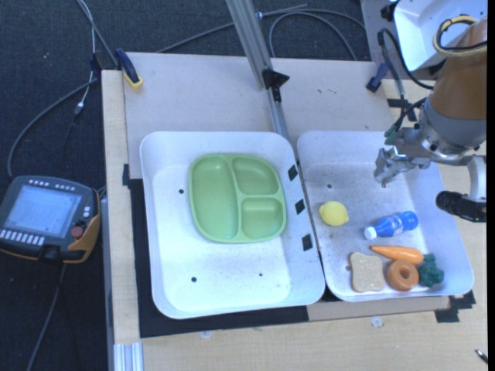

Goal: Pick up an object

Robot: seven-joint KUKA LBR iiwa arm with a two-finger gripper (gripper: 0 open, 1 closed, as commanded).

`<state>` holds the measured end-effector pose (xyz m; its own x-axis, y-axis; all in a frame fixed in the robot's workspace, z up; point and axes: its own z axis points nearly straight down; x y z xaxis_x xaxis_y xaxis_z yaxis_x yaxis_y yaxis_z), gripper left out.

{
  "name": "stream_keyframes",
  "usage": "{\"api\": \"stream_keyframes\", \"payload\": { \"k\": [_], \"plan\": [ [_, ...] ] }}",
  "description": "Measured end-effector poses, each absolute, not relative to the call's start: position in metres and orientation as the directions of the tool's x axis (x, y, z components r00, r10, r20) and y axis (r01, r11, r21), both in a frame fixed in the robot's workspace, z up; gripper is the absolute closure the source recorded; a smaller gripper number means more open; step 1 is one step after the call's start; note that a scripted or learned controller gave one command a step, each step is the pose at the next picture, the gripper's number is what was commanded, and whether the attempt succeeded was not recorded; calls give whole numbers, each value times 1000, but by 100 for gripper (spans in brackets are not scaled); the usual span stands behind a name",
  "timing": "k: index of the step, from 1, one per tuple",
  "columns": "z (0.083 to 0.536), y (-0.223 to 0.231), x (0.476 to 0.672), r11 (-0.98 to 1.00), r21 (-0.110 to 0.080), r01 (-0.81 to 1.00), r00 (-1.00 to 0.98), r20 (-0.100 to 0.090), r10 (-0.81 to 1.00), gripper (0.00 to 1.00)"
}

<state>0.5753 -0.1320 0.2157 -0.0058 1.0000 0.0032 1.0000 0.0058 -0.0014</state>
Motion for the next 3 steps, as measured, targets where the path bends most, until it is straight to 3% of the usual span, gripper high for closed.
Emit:
{"api": "stream_keyframes", "payload": {
  "k": [3],
  "plan": [
    [218,32,573,6,-3,1000,-6,2,1000,100]
  ]
}}
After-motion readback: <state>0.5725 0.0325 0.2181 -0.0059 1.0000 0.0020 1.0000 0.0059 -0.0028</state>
